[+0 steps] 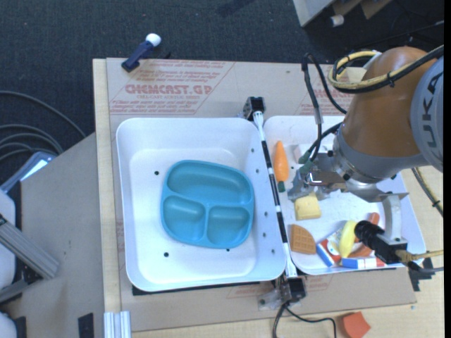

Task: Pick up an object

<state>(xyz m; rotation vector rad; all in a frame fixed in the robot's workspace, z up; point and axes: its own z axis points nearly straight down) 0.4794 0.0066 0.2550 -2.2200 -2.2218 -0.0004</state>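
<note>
My gripper (pixel 304 183) hangs low over the left part of the right bin (pixel 299 129), just above a pale yellow block (pixel 307 207). An orange carrot-shaped piece (pixel 281 160) lies up-left of it along the bin's left wall. A tan waffle-like wedge (pixel 302 239) rests near the front left corner. A yellow piece (pixel 346 236), a red-and-blue marker (pixel 330 252) and a red item (pixel 361 251) crowd the front edge. I see nothing between the fingers.
The left bin (pixel 134 189) holds a blue divided plate (pixel 208 203). A blue-and-white marker (pixel 141 52) lies on the cardboard behind the bins. An orange block (pixel 356 323) sits on the bench at the front right.
</note>
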